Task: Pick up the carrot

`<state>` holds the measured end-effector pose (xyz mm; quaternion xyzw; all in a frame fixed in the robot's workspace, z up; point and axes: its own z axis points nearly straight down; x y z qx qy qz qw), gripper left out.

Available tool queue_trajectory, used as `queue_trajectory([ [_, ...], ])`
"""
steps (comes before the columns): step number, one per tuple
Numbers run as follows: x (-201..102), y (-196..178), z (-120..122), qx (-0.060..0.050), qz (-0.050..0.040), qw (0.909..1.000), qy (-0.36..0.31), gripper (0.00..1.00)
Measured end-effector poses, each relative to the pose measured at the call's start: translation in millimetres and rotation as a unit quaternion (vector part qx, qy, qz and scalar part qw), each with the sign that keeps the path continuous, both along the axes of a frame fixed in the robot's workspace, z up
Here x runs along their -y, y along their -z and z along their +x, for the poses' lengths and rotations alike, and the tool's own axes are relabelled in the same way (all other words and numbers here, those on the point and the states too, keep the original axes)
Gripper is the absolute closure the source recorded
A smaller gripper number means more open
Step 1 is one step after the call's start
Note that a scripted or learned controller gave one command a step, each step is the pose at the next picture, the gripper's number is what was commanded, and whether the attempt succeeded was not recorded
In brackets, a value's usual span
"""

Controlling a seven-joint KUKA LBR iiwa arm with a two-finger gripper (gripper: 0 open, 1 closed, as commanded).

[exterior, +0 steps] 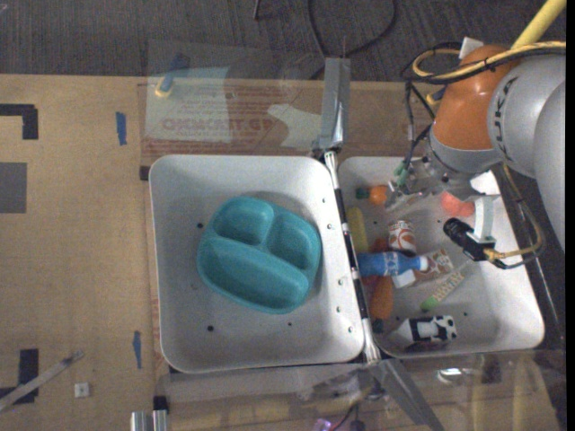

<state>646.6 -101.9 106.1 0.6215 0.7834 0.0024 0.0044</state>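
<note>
From the overhead camera I see my grey arm with its orange band (472, 106) reaching in from the upper right of the frame, and the tool (422, 180) sits low over the upper part of the right-hand shallow white bin (526, 317). The tool is tucked under the wrist from this angle, so I cannot tell how it is set, and I see nothing carried in it. The carrot, a short orange tapered piece (382, 299), lies in the lower left part of that same bin, close along the wall it shares with the other bin, just below a blue and white bottle (388, 263) lying on its side. A small black and white cow figure (429, 329) stands near it toward the lower edge, and a yellow banana-shaped piece (358, 229) lies above the bottle. The left-hand white bin (171, 241) holds a teal divided plate (259, 253). I judge the task barely begun: the carrot rests untouched, well apart from the tool, so the reach across, the descent, the grasp and the lift all remain.
</note>
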Motion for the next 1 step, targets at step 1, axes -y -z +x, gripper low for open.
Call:
queue_trajectory([
  [1, 0.3, 0.2, -0.1, 0.0, 0.0, 1.0, 0.0, 0.0],
])
